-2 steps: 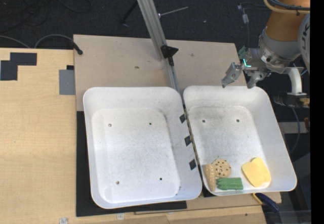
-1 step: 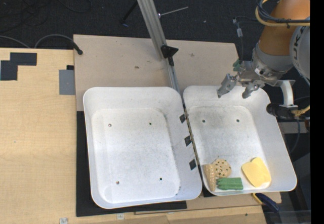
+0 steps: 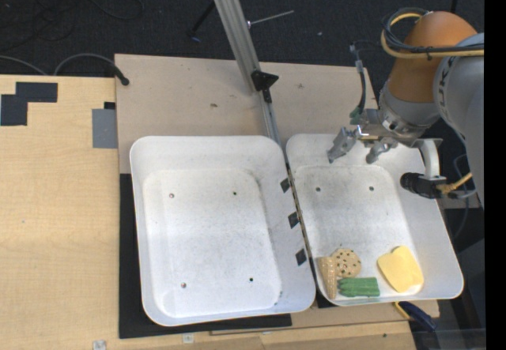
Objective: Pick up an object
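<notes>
Right bin point(image 3: 411, 222) (far end): gripper point(image 3: 360, 149), fingers apart.

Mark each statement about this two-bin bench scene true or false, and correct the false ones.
1. The yellow block lies in the right bin. True.
2. The end effector grips the round cookie. False: it hangs open over the bin's far end, nothing between its fingers, apart from the cookie.
3. The green piece lies by the right bin's near edge. True.
4. The cookie lies in the left bin. False: it lies in the right bin, beside the green piece.
5. The arm's band above the wrist is blue. False: it is orange.
</notes>
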Controlling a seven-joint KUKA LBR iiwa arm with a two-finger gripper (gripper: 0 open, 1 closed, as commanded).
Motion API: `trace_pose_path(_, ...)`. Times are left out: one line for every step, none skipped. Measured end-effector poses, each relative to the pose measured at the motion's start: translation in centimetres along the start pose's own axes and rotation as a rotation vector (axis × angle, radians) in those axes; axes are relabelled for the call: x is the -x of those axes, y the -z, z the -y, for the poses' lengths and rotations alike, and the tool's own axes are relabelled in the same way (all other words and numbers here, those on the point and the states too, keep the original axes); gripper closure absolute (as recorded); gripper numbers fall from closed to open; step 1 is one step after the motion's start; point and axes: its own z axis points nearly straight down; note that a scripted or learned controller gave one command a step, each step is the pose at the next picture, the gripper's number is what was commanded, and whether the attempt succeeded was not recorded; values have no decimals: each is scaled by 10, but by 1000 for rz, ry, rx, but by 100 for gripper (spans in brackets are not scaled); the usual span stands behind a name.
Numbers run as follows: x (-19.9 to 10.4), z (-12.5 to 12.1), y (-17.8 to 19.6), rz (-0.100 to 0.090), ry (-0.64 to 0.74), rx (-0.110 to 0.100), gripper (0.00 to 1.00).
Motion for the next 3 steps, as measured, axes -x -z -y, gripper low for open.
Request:
trace_pose_path(-7,-6,-55,0,-1,-1,0)
trace_pose_path(-6,-7,-41,1,-3,4,100)
trace_pose_path(3,-8,8,3,-3,11,100)
